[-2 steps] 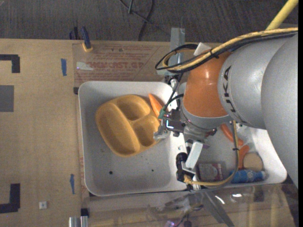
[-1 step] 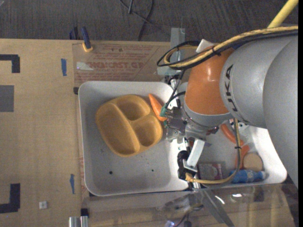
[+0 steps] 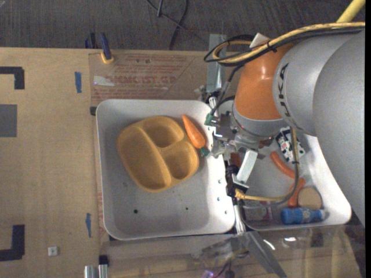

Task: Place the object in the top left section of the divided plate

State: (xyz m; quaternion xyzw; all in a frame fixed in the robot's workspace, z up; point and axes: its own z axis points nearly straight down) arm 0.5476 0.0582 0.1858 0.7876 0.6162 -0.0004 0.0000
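Orange carrot (image 3: 194,131) on plate (image 3: 145,172) rim, beside hand (image 3: 217,136)

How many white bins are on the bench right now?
2. The left bin holds the divided plate, with a carrot at the plate's right rim. The right bin sits beside it, largely covered by the arm.

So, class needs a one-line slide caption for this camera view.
Toy carrot rests on the yellow divided plate's right rim in the left bin; arm above.
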